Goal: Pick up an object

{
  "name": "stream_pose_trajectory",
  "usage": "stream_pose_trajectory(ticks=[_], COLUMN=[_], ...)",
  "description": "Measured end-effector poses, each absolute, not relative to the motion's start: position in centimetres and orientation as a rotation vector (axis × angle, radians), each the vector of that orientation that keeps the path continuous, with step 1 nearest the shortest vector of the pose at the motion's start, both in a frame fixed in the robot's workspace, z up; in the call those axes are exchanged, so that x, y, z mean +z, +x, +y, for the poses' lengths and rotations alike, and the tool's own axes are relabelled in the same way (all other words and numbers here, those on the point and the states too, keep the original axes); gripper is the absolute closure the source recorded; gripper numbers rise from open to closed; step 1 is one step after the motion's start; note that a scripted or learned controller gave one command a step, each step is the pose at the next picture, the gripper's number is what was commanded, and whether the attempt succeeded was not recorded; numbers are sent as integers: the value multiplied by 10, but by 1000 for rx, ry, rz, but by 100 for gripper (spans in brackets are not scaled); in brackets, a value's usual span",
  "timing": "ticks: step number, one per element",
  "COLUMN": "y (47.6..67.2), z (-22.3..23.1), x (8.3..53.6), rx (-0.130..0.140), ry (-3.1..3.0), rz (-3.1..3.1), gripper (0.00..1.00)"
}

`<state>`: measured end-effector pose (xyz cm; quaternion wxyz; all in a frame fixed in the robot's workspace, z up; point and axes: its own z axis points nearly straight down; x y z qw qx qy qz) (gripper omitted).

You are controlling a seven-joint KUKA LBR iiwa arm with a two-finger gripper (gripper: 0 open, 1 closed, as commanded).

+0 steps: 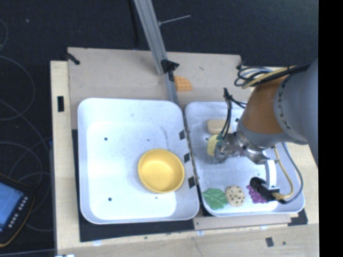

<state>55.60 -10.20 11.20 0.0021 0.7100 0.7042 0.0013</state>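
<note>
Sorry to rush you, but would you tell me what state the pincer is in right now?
Pincer: low in the right bin, against a small yellow object; open or shut cannot be told, nor whether it holds anything.

The arm [292,103] comes into the camera view from the right side and reaches toward the left and a little downward. Its last big part is grey and round, and just before the wrist there is the orange band [261,108]. Some cables, yellow, black and white, run along the top of the arm and hang in loops below the wrist. The wrist is bent down toward the surface under it. The gripper [218,153] is at the left end of the arm, low, pointing down and to the left.
</note>
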Motion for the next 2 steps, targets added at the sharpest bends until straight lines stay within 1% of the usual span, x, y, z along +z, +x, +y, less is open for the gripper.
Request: stream_pose_trajectory(ticks=[1, 2], y=[550, 551], z=[-101, -100], x=[159, 203], rx=[5, 6], ry=[2222, 2214], rz=[2213, 2220], gripper=[100, 100])
